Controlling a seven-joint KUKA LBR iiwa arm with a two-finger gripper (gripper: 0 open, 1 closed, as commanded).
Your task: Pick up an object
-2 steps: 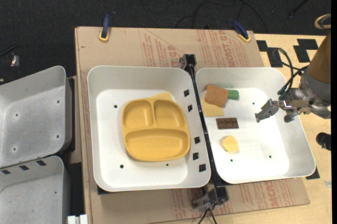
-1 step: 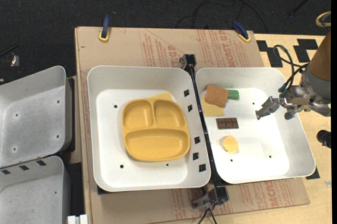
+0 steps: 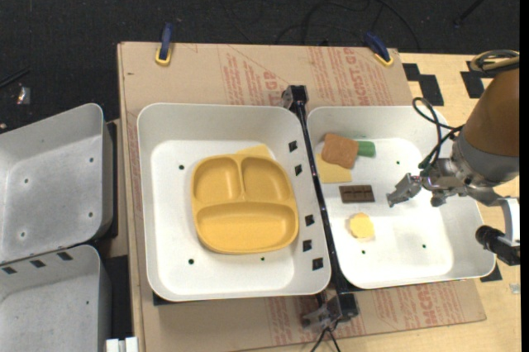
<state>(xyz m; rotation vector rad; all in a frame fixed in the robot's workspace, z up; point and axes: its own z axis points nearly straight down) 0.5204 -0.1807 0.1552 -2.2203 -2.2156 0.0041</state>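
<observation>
In the right bin (image 3: 430,259) lie a brown square sponge-like piece (image 3: 339,150) on a pale yellow slab (image 3: 334,172), a small green piece (image 3: 365,149), a dark brown chocolate-like bar (image 3: 356,194) and a small round yellow piece (image 3: 360,225). My gripper (image 3: 402,191) hangs over the right bin's middle, to the right of the dark bar and above the round yellow piece. Nothing shows between its fingers.
The left bin (image 3: 165,259) holds a yellow divided tray (image 3: 244,206). A black divider rail (image 3: 312,185) runs between the bins. The arm's orange band (image 3: 502,115) is at the right edge. Grey metal trays (image 3: 50,177) lie off the bench at left.
</observation>
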